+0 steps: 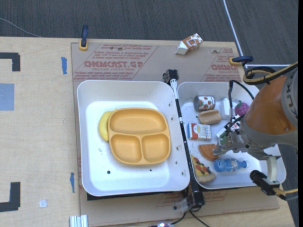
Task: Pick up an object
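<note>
My gripper [222,143] hangs low inside the right bin [279,173], a little toward six o'clock from that bin's middle. My grey arm and its orange band [270,110] cover it from three o'clock, so I cannot tell how it stands or whether anything sits in it.

Just at seven o'clock from the tip lies an orange wedge-shaped item [207,151], touching or nearly touching the tool. At five o'clock, just beside, a small blue bottle [230,165] lies on its side. At nine o'clock from the tip stands a small white and red carton [200,131], and beyond it at eleven o'clock a tan bread roll [210,117] rests against a red-labelled can [204,102]. At one o'clock, near the arm, a purple item [242,109] shows partly behind my wrist. At about seven o'clock, at the bin's corner, a pizza slice toy [201,170] lies along the wall.

Further out at nine o'clock is the left bin [90,141], touching the right one along a shared edge. It holds an orange divided plate [139,135] with three compartments, and a yellow banana [103,125] tucked under the plate's nine o'clock side.

Both bins sit on a brown cardboard sheet [113,63]. On that sheet at twelve o'clock, well apart from the bins, lies a small tilted milk carton [189,44].
</note>
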`<state>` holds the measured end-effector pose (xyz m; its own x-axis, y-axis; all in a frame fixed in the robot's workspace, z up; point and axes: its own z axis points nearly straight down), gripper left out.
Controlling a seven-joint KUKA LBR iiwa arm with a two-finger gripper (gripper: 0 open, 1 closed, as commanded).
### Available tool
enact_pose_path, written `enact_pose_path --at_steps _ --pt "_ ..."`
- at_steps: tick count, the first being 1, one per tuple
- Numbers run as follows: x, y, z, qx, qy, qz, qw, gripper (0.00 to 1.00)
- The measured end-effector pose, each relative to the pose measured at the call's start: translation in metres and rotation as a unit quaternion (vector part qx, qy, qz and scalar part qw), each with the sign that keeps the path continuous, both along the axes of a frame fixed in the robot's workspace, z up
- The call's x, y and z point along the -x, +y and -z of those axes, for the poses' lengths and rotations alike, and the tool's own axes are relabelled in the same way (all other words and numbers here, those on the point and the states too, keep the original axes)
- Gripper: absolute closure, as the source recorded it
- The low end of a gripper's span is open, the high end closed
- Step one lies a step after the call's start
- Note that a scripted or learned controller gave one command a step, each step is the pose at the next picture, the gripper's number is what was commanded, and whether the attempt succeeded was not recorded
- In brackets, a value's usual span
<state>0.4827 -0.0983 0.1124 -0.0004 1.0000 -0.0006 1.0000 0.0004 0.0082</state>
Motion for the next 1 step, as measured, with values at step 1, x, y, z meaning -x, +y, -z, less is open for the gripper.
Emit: enact_pose_path --at_steps 1 --pt "0.0001 0.0 0.0001 -0.0001 0.0 0.0 1.0 0.0"
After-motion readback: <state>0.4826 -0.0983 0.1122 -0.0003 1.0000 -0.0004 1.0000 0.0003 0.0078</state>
